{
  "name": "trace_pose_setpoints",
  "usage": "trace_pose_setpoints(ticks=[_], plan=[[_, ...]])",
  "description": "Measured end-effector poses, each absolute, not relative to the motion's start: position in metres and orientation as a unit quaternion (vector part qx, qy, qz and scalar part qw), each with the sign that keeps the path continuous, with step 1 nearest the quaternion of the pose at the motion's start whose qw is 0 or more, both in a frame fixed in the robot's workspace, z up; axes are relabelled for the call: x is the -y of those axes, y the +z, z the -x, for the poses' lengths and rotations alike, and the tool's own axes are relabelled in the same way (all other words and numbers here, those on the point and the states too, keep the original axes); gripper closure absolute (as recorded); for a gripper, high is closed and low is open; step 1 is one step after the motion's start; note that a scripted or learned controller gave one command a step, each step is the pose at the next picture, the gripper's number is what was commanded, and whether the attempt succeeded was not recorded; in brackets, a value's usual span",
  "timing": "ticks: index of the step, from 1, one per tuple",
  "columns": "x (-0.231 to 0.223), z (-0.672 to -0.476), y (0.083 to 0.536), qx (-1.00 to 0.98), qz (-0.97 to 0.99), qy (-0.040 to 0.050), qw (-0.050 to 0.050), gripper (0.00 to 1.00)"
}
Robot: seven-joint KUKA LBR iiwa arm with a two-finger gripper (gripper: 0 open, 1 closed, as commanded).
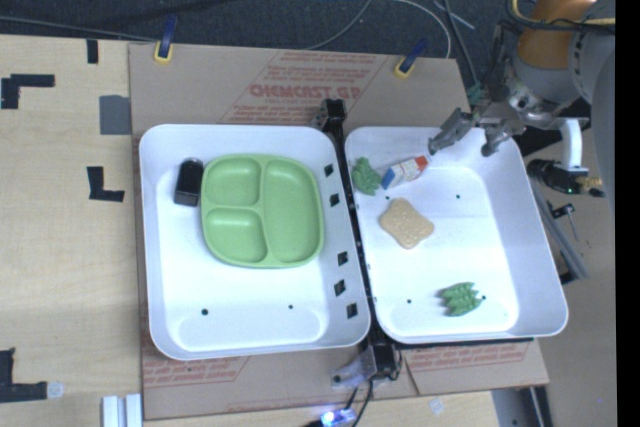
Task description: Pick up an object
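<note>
Red print on the cardboard [300, 85] under the bins is too faint to read. The left bin [165, 245] holds a black block [188, 182] beside a green tray [263, 211]. The right bin [520, 245] holds a green toy [366, 177], a small carton [404, 171] lying slantwise, long axis rising rightward, a tan biscuit [405, 223] and a green sprig [461, 298]. The gripper [468, 137] hovers over that bin's far edge, jaws spread, holding nothing.
</note>
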State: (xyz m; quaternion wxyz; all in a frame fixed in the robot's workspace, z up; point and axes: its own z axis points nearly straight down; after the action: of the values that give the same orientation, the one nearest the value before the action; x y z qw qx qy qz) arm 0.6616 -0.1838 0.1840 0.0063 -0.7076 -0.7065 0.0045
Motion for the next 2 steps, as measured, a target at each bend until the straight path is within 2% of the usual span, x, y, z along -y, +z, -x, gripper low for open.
trace_pose_setpoints(ticks=[1, 2], plan=[[0.184, -0.665, 0.192, 0.708, 0.707, 0.0006, 0.000, 0.00], [0.183, -0.656, 0.133, 0.708, 0.707, 0.0024, 0.002, 0.00]])
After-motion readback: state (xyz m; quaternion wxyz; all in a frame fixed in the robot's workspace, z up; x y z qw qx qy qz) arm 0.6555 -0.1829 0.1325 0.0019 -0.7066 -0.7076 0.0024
